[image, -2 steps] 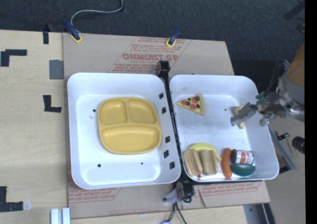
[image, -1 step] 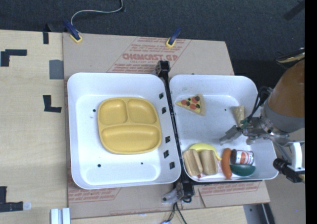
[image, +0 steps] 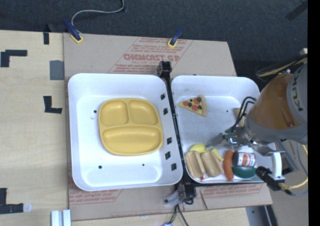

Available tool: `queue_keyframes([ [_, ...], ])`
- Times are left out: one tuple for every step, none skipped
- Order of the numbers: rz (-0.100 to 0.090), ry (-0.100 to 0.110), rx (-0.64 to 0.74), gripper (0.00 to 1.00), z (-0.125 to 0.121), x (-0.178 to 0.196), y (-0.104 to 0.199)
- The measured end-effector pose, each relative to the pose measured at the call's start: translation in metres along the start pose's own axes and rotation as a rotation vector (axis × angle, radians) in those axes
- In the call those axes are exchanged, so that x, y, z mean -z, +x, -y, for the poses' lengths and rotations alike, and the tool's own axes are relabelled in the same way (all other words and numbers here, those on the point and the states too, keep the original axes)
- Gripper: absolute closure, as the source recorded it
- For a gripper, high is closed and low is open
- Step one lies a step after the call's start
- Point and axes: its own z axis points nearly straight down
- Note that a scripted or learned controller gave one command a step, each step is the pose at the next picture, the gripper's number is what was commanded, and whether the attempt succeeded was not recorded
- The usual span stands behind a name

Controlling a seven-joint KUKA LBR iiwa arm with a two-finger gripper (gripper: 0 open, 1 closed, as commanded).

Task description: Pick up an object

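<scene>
Camera view: at the lower right of the frame my gripper hangs low in the right bin; I cannot tell its state. Just below it lie a hot dog bun, a sausage and a small can. Farther up sits a pizza slice. The left bin holds a yellow divided plate.
</scene>
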Motion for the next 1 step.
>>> queue_keyframes([
  [0.0,0.009,0.004,0.0,-0.0624,-0.0057,0.038],
])
